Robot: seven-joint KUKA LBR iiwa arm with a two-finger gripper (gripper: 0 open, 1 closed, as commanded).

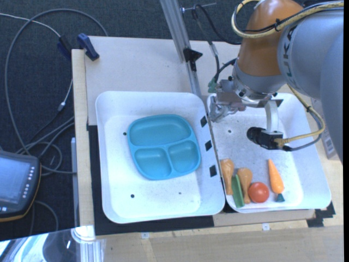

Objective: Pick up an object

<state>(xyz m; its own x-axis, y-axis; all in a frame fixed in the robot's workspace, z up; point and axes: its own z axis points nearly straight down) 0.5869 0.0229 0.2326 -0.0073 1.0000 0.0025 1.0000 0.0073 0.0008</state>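
The toy food — a tomato (259, 192), a carrot (275, 177) and others — lies at the right bin's (305, 146) near edge. The gripper (221, 109) hovers over that bin's far left corner, well apart — I cannot tell how its jaws stand. A blue tray (162, 146) sits in the left bin (114, 201).

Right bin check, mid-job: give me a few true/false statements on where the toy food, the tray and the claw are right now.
1. The blue divided tray lies in the left bin. True.
2. The red tomato sits in the tray. False: it lies near the front edge of the right bin.
3. The orange carrot lies right of the tomato in the camera view. True.
4. The claw holds the carrot. False: the claw is at the right bin's far left corner, well apart from the carrot.
5. The toy food is grouped along the right bin's front. True.
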